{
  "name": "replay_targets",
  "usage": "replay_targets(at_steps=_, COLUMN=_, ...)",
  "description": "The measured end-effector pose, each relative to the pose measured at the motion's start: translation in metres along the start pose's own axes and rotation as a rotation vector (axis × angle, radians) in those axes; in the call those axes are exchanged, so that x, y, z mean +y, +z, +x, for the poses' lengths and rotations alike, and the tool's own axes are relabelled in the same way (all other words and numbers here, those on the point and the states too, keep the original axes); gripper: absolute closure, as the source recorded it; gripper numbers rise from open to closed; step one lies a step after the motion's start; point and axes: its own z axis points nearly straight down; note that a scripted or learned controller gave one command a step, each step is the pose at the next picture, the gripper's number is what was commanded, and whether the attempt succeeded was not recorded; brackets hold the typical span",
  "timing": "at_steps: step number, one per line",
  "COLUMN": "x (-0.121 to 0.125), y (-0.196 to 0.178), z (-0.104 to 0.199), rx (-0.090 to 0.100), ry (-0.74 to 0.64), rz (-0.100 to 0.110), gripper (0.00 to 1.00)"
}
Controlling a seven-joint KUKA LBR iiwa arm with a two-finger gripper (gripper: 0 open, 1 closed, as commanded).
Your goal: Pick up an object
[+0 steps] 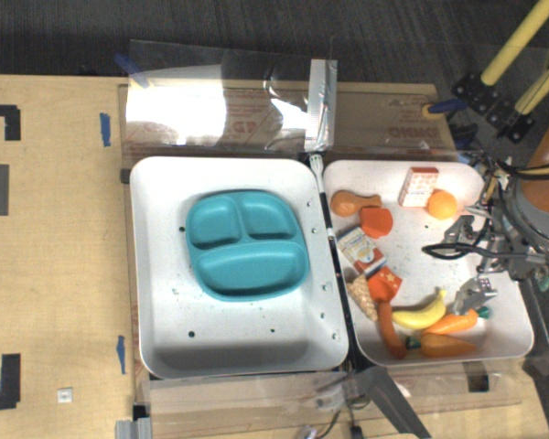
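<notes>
The tan wooden counter [55, 245] carries two shallow white plastic bins. The left bin [156, 199] holds a teal three-compartment plastic plate [245, 243]. The right bin [412, 236] holds toy food: a yellow banana [419, 315] near the front, touching an orange carrot [454, 322], and a round orange fruit [442, 204] beside a small white-and-red carton [418, 187] at the back. The grey arm's gripper [476, 293] sits low at the bin's right side, above the carrot; whether its fingers are wide or narrow I cannot tell.

A curved yellow plastic banana [419, 315] is lying flat at the right bin's six o'clock. It is touching an orange plastic carrot [454, 323] at its three o'clock.
</notes>
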Motion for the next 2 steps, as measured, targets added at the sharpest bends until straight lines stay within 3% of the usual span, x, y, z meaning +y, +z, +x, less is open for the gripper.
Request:
replay_targets(at_steps=1, x=-0.004, y=0.127, z=-0.003, rx=0.003, ry=0.034, rz=-0.001, gripper=0.00)
replay_targets(at_steps=2, x=0.020, y=0.136, z=-0.077, rx=-0.008, ry=-0.120, rz=0.001, gripper=0.00)
